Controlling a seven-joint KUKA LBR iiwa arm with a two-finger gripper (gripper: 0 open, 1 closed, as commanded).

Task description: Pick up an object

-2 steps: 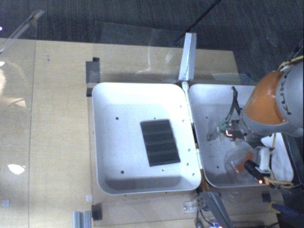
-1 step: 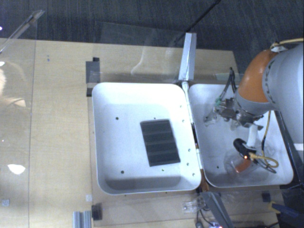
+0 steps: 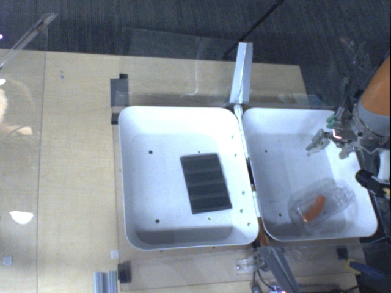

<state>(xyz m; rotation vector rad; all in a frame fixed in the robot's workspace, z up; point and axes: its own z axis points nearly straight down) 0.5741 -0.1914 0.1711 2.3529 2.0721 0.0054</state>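
Observation:
A dark ridged rectangular pad (image 3: 206,183) lies flat in the middle of the left bin (image 3: 137,163). A clear plastic bottle (image 3: 322,204) with something orange inside lies on its side in the right bin (image 3: 275,163), near the front. My gripper (image 3: 328,148) hangs over the right bin's far right part, above and behind the bottle and apart from it. Its fingers (image 3: 315,143) are spread open with nothing between them.
The grey arm with its orange band (image 3: 377,96) comes in at the right edge over the right bin. A metal bracket (image 3: 242,75) stands behind the seam between the bins. Wooden bench top (image 3: 61,163) stretches to the left.

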